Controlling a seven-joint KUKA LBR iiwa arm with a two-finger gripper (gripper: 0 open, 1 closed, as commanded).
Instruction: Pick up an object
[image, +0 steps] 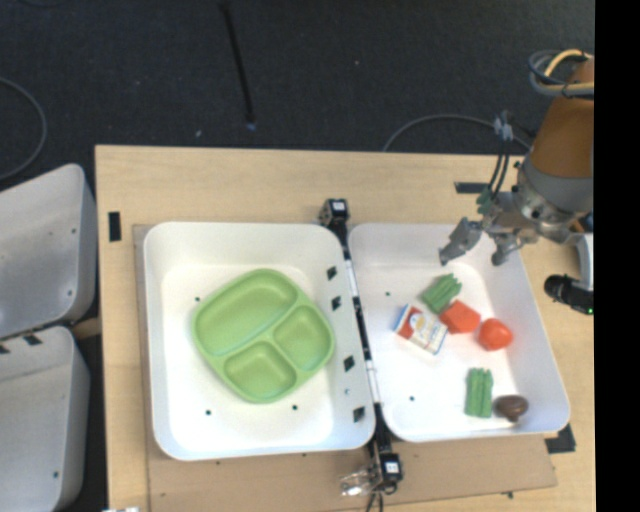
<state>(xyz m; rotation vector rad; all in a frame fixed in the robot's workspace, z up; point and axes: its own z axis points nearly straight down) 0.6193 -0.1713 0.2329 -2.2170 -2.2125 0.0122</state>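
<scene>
Six small things lie in the right bin (545, 345): toward the bottom of the frame a dark brown piece (512, 407) beside a green bundle (479, 392), then higher up a red piece (495, 334), an orange piece (460, 317), a small printed carton (420, 329) and a second green bundle (441, 293). Higher still, at the bin's upper right, the fingers (483, 242) hang spread wide with nothing between them. That second green bundle lies nearest, just below and left of them, its long axis slanting from lower left to upper right, so I judge it the likeliest pick.
</scene>
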